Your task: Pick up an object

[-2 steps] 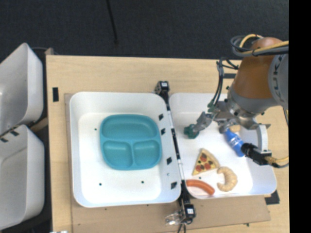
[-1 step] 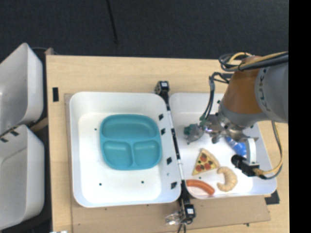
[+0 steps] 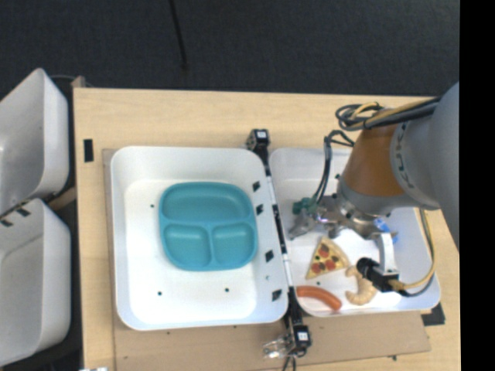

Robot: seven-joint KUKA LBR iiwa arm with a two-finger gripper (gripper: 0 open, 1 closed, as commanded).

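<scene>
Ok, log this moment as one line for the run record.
arm over right bin | gripper low above pizza slice | sausage, croissant near front wall | teal plate in left bin

Even overhead lighting, soft focus, low resolution.

Diffuse light from above renders the two white bins (image 3: 124, 207) bright, close to washed out on their floors, while the dark floor (image 3: 232, 29) beyond the desk (image 3: 193, 114) stays nearly black with little detail. Shadows are weak: a faint grey fringe lies under the teal plate (image 3: 207, 226), and a soft shadow spreads beneath the arm (image 3: 387, 168) over the right bin. The arm's orange band carries a mild sheen. Edges are slightly blurred throughout, small items such as the pizza slice (image 3: 326, 259) appear coarse, and the desk edges bow slightly.
</scene>
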